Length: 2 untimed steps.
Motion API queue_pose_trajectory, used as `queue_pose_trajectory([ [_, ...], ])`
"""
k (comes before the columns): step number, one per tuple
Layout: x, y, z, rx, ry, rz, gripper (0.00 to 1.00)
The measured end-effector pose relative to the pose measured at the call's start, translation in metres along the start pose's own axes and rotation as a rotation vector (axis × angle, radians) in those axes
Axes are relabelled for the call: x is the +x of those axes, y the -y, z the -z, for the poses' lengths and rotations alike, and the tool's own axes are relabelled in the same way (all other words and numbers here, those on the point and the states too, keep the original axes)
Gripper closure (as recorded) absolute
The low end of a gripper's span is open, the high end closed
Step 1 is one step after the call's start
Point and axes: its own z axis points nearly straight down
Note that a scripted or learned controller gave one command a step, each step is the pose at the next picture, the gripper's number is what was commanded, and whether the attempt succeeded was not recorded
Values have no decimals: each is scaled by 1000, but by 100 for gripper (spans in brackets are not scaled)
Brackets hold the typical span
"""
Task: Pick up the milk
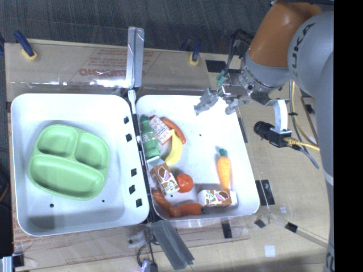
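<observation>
Sausage lies at the right bin's front edge, milk just beside it on its side in the front right corner. Tomato, second carton, banana, bottle crowd the left wall; carrot sits apart. Green tray in left bin. Hand over the right bin's back edge, fingers apart, nothing between them.
</observation>
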Motion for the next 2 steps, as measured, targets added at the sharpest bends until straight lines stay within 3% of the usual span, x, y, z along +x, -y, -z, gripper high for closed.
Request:
queue_pose_trajectory([
  [1,31,16,-164,2,0,-81,0],
  [2,25,73,-182,1,-1,-96,0],
])
